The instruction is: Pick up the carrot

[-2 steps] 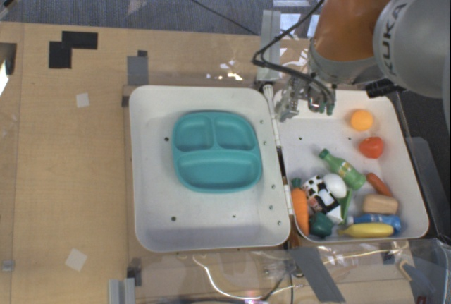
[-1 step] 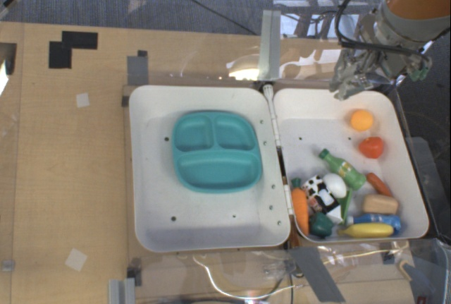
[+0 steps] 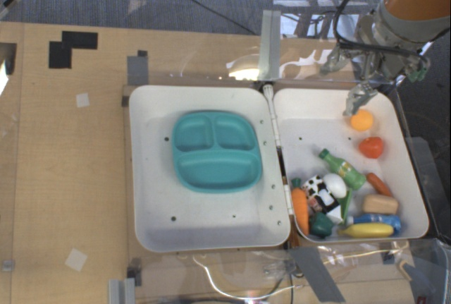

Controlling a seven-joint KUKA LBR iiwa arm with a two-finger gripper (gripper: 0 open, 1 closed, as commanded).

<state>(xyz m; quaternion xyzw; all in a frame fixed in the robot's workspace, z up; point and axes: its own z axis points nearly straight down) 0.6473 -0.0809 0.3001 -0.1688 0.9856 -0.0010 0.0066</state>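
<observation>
While the arm reaches in from the upper right of the frame, its gripper (image 3: 357, 99) hangs low over the far corner of the right bin (image 3: 310, 119), just beside an orange ball (image 3: 361, 120), and from where I stand nothing is between its fingers; whether they are parted or closed I cannot tell. The carrot (image 3: 300, 209) lies well apart from it, at the lower left of that same bin, pressed along the wall that divides the two bins, its tip pointing toward the bottom of the frame. By my reading the pick is at the approach step, with no grasp yet made: the next move calls for the arm to travel down and left across the bin, turn the gripper to straddle the carrot's narrow width, and descend in a tight spot, since the bin wall crowds one side and a black-and-white cow toy (image 3: 320, 191) and a dark green piece (image 3: 320, 226) crowd the other. A count of the bins: one carrot, one orange ball, one red tomato (image 3: 371, 147), one green bottle (image 3: 342, 168), one cow toy, one small orange-red sausage shape (image 3: 379, 184), one tan bread roll (image 3: 380, 204), one yellow banana (image 3: 367, 230) on a blue item (image 3: 391, 220), and one dark green piece, all in the right bin; the left bin (image 3: 151, 175) holds one teal divided tray (image 3: 215, 151). Two bins sit on the counter (image 3: 63, 175).
</observation>
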